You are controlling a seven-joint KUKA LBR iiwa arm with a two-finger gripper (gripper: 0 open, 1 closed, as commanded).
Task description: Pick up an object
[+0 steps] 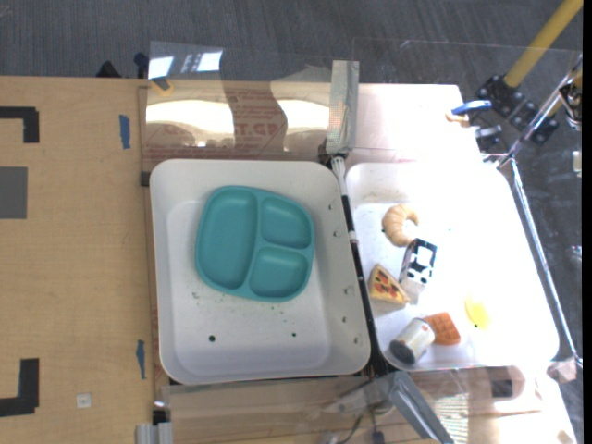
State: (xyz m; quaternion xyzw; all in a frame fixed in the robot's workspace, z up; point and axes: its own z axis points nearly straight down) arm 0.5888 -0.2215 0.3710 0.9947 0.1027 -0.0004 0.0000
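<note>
Several small objects lie in the right bin [518, 248]. A tan croissant [400, 222] sits near its left wall. Just below it is a black-and-white boxy item [419, 262], which touches a pizza slice toy [388, 286]. A silver can [412, 340] lies on its side at the front, against an orange block [444, 328]. A small yellow piece [476, 314] rests apart to the right.
The left bin [185, 331] holds a teal divided plate [254, 243]. A clear upright panel [342, 109] stands behind the bins' shared wall. A yellow pole [550, 30] and black fixtures [513, 109] stand at the back right. Brown cardboard [65, 248] covers the bench to the left.
</note>
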